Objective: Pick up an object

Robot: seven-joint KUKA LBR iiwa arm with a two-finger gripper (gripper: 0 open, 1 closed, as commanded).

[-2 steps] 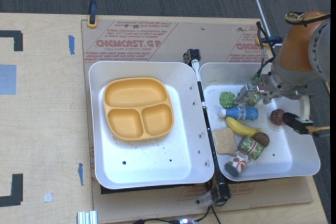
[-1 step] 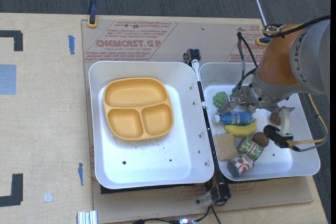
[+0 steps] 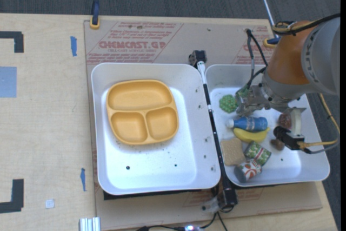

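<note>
While the arm reaches in from the right, the gripper [image 3: 250, 107] hangs low in the right bin [image 3: 313, 170], above a blue bottle [image 3: 252, 124]; finger state can't be told.

Right bin holds the clutter: green lumpy item [image 3: 228, 103] near its left wall, the blue bottle lying on its side mid-bin with a yellow banana-like piece [image 3: 253, 135] touching its lower side, a tan flat square [image 3: 231, 152] by the left wall, a green can [image 3: 258, 154] and a red-and-white can [image 3: 248, 171] toward the near edge. Left bin [image 3: 108, 170] carries a yellow three-compartment plate [image 3: 142, 111] toward its far-left part. Both bins sit on a brown board [image 3: 140, 40].
</note>
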